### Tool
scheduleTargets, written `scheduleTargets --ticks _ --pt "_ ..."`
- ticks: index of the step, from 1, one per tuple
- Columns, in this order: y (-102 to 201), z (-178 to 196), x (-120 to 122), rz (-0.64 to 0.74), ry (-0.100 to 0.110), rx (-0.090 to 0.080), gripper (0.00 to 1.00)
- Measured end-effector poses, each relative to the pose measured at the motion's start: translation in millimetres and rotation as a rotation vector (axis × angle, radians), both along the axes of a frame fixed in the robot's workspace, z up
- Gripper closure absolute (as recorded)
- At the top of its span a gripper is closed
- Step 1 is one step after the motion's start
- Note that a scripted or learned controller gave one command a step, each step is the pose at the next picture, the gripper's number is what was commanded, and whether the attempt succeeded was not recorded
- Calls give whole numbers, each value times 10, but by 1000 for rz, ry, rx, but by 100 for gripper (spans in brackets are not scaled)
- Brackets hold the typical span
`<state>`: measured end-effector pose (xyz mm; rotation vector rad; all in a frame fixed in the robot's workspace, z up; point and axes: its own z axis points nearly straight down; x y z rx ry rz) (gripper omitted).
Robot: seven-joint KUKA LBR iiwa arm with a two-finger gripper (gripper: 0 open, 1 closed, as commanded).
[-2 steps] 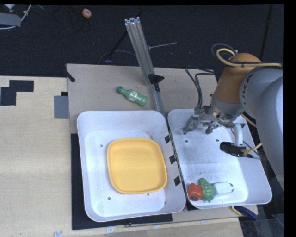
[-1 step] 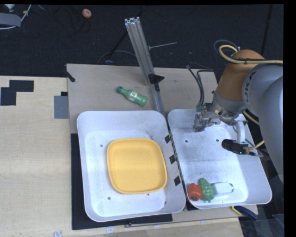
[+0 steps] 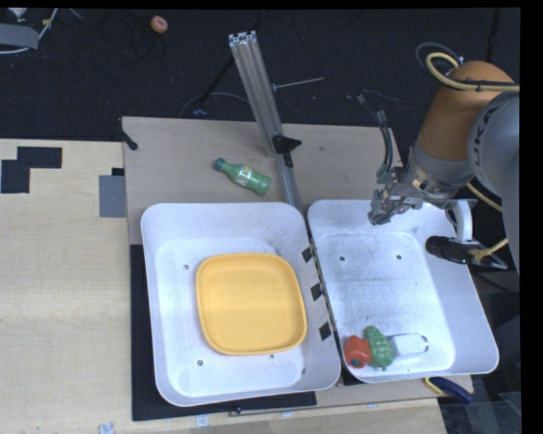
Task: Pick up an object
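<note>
- The tool (image 3: 383, 212) hovers above the right bin's (image 3: 458, 335) far rim; its opening can't be told.
- A green bottle (image 3: 243, 175) lies on the surface (image 3: 339, 165); its label is unreadable.

dark floor (image 3: 102, 76) up top, cables strewn across it and a small orange thing (image 3: 159, 24) lying there. a tan board (image 3: 339, 161) sits under the bins, a metal rail (image 3: 261, 85) rising at a slant from it. pale wood bench (image 3: 59, 305) on the left, with black and grey patches.
</note>
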<state>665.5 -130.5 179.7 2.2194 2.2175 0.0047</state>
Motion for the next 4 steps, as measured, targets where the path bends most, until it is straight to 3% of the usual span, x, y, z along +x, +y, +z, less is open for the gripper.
scheduleTargets --ticks 2,4 --pt "86 1116 31 0 0 0 100" --pt "1012 936 -150 3 7 2 100"
